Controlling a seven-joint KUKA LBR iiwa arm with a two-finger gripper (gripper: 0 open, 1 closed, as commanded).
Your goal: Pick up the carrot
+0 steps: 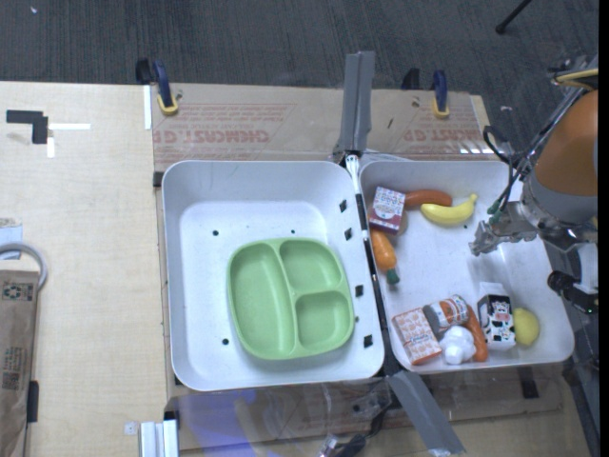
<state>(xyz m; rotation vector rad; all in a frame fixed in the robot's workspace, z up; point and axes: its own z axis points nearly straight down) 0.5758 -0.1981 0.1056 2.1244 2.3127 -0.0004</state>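
**Right bin, carrot at left wall**

Where the two white bins meet: carrot (383,254), orange with a green tip, lying lengthwise against the left wall of the right bin (447,336), just below a small red-and-white carton (387,208). Banana (449,211) and a red-orange sausage-shaped item (427,198) near the far wall. Cluster of small packets, a cow-print carton (495,320) and a lemon (525,327) at the near edge. Green divided plate (290,298) in the left bin (186,255). Gripper (485,239) over the right bin's right side, well apart from the carrot, nothing between the fingers; spread or pressed together, cannot tell.
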